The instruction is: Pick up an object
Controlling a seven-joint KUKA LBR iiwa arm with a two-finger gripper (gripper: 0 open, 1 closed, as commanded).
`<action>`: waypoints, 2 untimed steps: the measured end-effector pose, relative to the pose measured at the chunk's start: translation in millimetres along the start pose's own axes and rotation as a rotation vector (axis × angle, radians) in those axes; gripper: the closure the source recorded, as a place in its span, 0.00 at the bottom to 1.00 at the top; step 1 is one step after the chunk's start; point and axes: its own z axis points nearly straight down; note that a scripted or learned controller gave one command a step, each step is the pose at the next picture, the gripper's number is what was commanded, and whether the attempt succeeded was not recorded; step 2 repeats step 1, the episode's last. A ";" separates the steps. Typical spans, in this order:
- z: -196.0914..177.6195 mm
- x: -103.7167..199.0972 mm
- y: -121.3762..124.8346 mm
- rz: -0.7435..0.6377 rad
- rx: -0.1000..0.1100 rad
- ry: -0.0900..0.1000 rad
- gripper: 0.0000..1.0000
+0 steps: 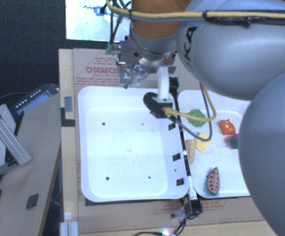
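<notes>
My gripper (128, 79) hangs over the far edge of the left white bin (90, 146), high above its floor, under the orange band of the wrist. The loose objects all lie in the right bin (231, 193): a green leafy piece (197, 117), a red-orange item (227, 127), a yellow wedge (202, 145) with a paler sliver (190, 152) beside it, a small purple and green item (234, 141) half hidden by the arm, and a watermelon slice (212, 180) near the front. None of them is near the gripper.
The big grey arm covers the right side of the view and part of the right bin. A raised divider with black clips (184, 156) runs between the bins. A cardboard sheet (95, 68) lies behind the left bin.
</notes>
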 end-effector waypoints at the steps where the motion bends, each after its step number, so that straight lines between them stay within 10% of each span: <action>1: -2.1 -3.3 71.2 -0.002 0.005 -0.001 1.00; 2: -2.1 -3.3 71.2 -0.002 0.005 -0.001 1.00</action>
